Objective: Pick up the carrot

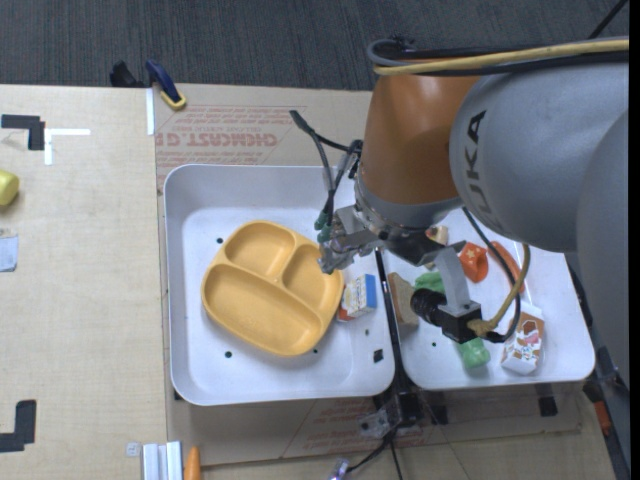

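The yellow divided plate (272, 286) lies in the left white bin (190, 368) and serves as the mark for everything else. Left of the plate and below it the bin floor is bare white, so there is open room along the left wall and the near rim; above the plate a band of bare floor runs to the far wall. The plate's three compartments hold nothing. At the plate's right edge, just touching or nearly so, a small packet with a blue and white label (357, 296) lies against the divider between the bins.

The arm (500, 138) comes in from the right and hangs over the divider, its orange band above the plate's upper right corner. The gripper (336, 251) sits low at the plate's right rim; whether it is open or closed I cannot tell.

Right of the plate, in the right white bin (560, 368), the carrot (506, 261), a thin orange piece, lies partly hidden under the arm, beside a red-orange item (474, 262). Nearer the front rim lie a green block (475, 354) and a white carton (524, 344), crowded close together.
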Robot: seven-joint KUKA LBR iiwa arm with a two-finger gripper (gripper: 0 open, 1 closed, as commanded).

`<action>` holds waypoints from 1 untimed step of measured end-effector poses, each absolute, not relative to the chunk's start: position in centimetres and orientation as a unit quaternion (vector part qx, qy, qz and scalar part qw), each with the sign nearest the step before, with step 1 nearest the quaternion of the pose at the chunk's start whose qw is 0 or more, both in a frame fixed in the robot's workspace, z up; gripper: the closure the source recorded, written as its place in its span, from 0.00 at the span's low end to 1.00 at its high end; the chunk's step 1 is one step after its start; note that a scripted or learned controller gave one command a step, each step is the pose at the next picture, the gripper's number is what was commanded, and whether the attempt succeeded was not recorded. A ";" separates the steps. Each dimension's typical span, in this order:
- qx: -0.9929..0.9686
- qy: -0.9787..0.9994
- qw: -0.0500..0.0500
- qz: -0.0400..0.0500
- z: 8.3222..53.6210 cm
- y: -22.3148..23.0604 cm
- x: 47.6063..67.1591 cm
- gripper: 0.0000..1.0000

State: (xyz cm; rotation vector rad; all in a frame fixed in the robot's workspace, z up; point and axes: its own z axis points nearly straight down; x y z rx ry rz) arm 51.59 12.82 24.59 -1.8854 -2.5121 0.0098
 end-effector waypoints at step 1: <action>-0.578 -0.816 0.000 0.002 20.9 18.0 47.8 1.00</action>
